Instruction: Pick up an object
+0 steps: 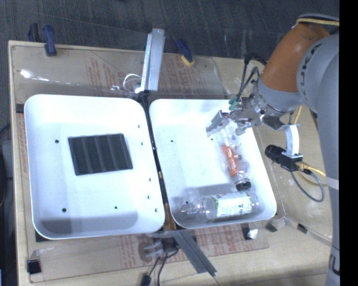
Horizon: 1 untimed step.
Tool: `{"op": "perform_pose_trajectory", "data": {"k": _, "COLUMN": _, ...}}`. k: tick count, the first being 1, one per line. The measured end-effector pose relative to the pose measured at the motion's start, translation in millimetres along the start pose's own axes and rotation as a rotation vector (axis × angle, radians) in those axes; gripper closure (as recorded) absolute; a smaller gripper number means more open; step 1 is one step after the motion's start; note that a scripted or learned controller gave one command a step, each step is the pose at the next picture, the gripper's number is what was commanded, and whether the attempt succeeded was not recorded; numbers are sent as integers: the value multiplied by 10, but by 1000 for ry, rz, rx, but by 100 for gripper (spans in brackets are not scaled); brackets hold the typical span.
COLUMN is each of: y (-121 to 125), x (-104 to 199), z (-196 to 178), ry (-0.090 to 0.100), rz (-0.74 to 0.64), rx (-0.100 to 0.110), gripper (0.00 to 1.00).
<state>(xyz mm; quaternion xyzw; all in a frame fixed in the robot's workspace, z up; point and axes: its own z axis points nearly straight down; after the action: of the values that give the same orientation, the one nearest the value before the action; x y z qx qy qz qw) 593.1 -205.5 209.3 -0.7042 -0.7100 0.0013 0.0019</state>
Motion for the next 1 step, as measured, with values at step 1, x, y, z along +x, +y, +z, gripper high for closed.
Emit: {"op": "perform_pose_trajectory", "data": {"k": 1, "y": 40, "x": -22, "z": 104, "ry": 2, "rz": -106, "rx": -1, "gripper": 0}}
